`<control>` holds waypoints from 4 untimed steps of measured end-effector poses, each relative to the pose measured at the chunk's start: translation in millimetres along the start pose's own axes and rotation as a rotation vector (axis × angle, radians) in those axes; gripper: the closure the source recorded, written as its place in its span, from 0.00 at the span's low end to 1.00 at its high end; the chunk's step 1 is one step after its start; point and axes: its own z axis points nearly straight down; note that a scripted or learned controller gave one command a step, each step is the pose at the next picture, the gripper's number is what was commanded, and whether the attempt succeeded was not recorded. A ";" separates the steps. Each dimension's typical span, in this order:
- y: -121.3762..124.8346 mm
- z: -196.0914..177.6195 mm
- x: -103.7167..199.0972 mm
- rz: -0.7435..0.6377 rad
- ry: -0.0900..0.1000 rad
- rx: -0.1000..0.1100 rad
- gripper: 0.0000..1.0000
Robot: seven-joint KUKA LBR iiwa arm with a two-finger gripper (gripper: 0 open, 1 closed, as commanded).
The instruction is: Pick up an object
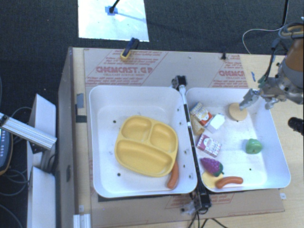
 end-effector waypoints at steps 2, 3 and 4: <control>66.8 130.6 -30.3 -0.002 -0.001 -0.003 0.00; -5.6 113.5 -31.2 0.001 -0.001 0.000 0.00; 62.4 149.3 5.5 -0.002 0.001 0.000 0.00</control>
